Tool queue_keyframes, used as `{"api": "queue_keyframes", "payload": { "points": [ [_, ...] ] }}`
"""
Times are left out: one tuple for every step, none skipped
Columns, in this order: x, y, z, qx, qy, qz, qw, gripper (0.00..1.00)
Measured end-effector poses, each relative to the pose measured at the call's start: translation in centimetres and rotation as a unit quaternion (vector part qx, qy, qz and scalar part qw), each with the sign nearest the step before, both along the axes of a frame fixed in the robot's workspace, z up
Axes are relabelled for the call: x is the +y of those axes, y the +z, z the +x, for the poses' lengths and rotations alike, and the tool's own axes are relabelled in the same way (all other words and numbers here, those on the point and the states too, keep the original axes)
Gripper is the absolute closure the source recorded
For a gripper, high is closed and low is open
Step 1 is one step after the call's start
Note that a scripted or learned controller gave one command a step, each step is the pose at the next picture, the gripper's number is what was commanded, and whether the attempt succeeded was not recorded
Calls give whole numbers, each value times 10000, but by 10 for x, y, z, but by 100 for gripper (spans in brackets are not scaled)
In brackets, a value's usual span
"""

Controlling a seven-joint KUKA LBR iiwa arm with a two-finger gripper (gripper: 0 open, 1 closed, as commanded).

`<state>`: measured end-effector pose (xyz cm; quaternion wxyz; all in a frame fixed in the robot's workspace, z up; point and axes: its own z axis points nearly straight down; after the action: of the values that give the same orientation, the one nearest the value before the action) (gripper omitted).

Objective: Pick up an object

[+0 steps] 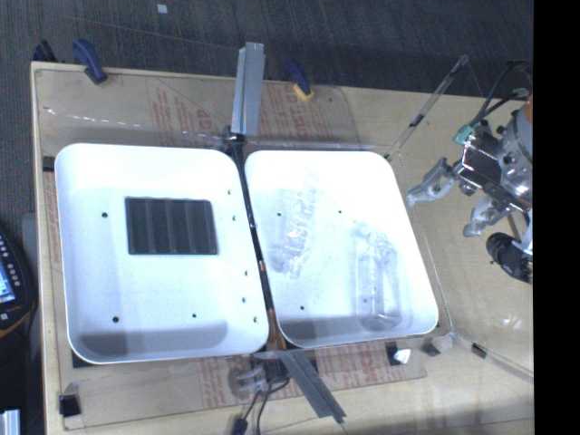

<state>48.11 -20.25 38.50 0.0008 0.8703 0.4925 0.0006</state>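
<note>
Metal bracket and a tangle of cable sit at the near edge of the wooden bench, just below the seam where two shallow white bins meet. Left of that seam, the left bin is smooth, glossy plastic with rounded corners and holds a dark, ribbed rectangular block lying flat toward its far half. Right of the seam, the right bin holds two clear plastic items that nearly vanish against the white: a crumpled transparent wrapper close to the seam, and a clear bottle lying lengthwise toward the bin's near right corner, apart from the wrapper. A grey metal post rises beyond the seam, flanked by blue clamps along the bench's far edge. Further right of the seam, outside the right bin, the gripper hangs over bare bench, its two pale fingers spread apart with nothing between them. Dark, ribbed carpet covers the floor beyond the bench.
</note>
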Motion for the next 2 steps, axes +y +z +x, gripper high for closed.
{"api": "queue_keyframes", "payload": {
  "points": [
    [0,-1,-3,23,283,12,9996,0],
    [1,9,-2,22,319,11,9995,100]
  ]
}}
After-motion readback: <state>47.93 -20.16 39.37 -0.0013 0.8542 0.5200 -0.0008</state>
